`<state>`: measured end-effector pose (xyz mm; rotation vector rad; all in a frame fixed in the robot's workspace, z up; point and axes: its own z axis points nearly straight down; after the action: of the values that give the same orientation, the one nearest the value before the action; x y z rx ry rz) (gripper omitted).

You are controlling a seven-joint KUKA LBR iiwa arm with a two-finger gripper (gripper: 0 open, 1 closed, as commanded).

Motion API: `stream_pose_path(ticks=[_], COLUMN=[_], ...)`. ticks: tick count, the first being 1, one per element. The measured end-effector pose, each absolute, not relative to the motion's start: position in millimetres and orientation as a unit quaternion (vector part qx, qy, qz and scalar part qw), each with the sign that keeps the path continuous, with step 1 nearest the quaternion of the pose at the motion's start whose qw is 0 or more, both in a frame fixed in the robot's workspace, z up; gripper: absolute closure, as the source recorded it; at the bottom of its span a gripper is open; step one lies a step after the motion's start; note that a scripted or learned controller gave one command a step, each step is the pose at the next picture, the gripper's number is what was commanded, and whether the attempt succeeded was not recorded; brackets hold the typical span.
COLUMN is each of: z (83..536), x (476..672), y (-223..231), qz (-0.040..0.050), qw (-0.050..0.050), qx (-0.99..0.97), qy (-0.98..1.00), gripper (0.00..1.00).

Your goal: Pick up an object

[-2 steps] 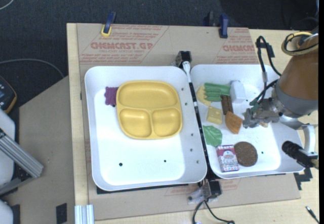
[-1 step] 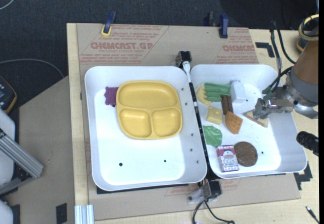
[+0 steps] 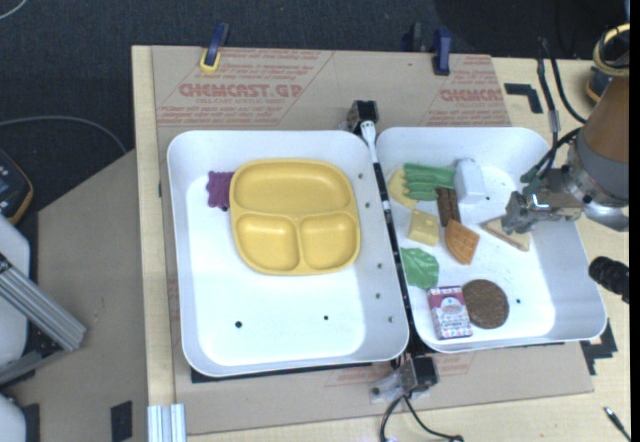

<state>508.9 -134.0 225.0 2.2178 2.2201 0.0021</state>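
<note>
My gripper [image 3: 519, 217] hangs low over the right side of the right bin [image 3: 570, 305], just above a tan wedge-shaped piece [image 3: 507, 234]. To its left lie a white block [image 3: 469, 180], a dark brown bar [image 3: 447, 204], an orange-brown slice [image 3: 461, 244] and a pale yellow wedge [image 3: 424, 227]. A green bunch [image 3: 428, 180] lies at the bin's back left. A green leaf [image 3: 421, 266], a red packet [image 3: 449, 313] and a round brown cookie [image 3: 487, 302] sit near the front.
The left bin [image 3: 270, 330] holds a yellow divided plate [image 3: 295, 214] with a purple item [image 3: 218, 189] at its left edge. Clamps [image 3: 211, 54] grip the board's back edge. Cables run beside the arm at the right.
</note>
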Motion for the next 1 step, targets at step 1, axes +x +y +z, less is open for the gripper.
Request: stream_pose_path(ticks=[1], z=[228.7], x=[552.6], y=[-116.3], qz=[0.0012], qw=[0.002], qx=[0.706], qy=[0.708], gripper=[1.0])
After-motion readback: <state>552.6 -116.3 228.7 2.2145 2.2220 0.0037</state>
